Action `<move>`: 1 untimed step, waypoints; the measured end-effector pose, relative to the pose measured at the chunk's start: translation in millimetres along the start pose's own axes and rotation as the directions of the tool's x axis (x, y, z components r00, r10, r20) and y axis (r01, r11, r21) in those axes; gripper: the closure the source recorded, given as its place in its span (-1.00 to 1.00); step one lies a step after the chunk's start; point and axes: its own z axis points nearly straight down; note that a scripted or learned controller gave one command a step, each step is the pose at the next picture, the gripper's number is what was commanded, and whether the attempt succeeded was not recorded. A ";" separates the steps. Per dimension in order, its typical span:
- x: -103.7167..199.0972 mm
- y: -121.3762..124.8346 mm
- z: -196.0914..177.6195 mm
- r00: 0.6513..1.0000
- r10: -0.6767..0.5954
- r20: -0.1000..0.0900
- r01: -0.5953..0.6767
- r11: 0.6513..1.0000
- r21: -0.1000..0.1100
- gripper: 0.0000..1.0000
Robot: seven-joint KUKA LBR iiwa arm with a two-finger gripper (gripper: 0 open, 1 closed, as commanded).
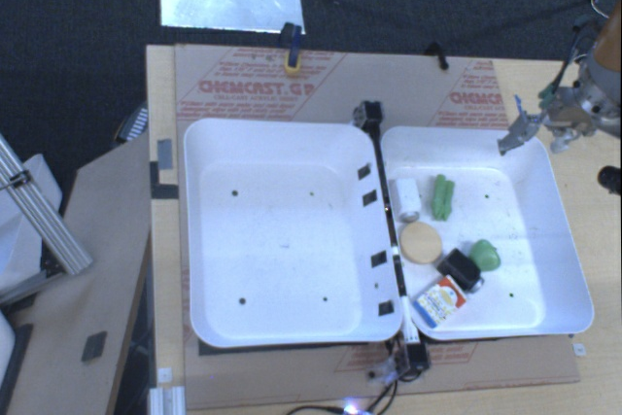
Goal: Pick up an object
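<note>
White plastic bins sit side by side on the desk [243,78]. The right bin [544,219] holds a white cylinder [406,197], a green ridged piece [443,197], a tan disc [421,243], a black block [460,268], a green ball [486,256] and a small printed packet [439,302], all clustered along its left half. The left bin [282,228] lies beside it. The gripper [536,131] hovers over the right bin's far right corner, fingers spread apart with nothing between them.
</note>
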 end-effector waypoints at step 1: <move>100.6 26.9 31.8 1.000 -0.011 -0.005 0.011 1.000 0.001 -1.00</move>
